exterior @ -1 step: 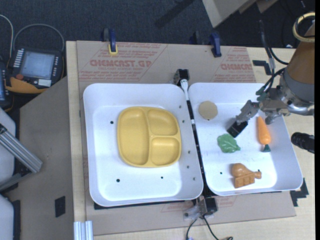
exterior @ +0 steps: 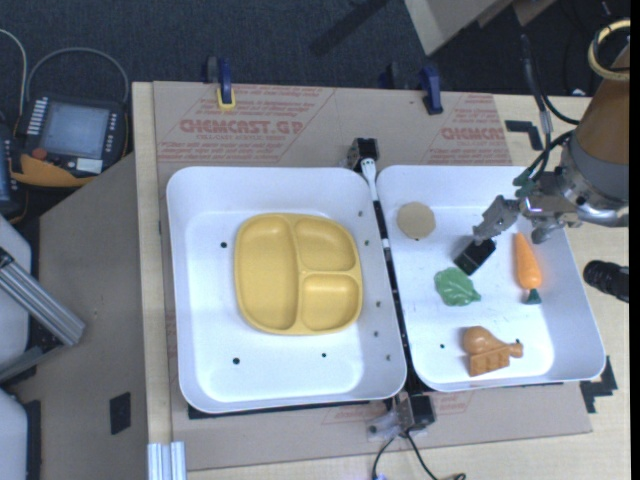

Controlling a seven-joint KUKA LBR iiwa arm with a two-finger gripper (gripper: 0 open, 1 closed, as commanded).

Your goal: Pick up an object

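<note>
1. In the camera view, the grey arm reaches in from the right, its tool [exterior: 510, 223] hanging over the right shallow white bin [exterior: 570, 363] on the table [exterior: 300, 108]; whether the tool is spread or pressed together cannot be told.
2. In that bin lie a round beige disc [exterior: 416, 220], a green leafy plastic piece [exterior: 456, 287], an orange plastic carrot [exterior: 527, 262] and a brown plastic roast chicken [exterior: 488, 351], all apart.
3. The left white bin [exterior: 200, 368] holds a yellow sectioned plastic plate [exterior: 297, 272].
</note>
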